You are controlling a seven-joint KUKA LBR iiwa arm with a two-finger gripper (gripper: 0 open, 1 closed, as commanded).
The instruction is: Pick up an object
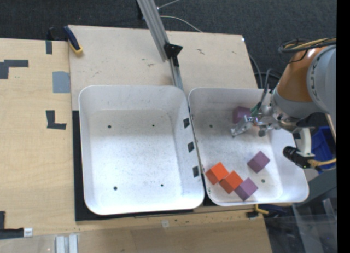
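Five blocks lie in the right bin (284, 194): two orange blocks (224, 177) touching each other at the lower left, one purple block (246, 188) beside them, another purple block (258, 162) near the middle, and a third purple block (240, 114) at the upper part. One arm (306, 85) reaches in from the right, wrist bent low, its gripper (240, 128) just below the upper block; whether its jaws are wide or narrow cannot be told. The left bin (87, 137) sits alongside.

A robotics lab test cell: a plywood surface (136, 49) marked with grey tape, two shallow white bins (87, 104) side by side left of and under the tool (244, 126), an aluminium rail (150, 13) overhead, loose cables, dark carpet, and an industrial arm (306, 85)
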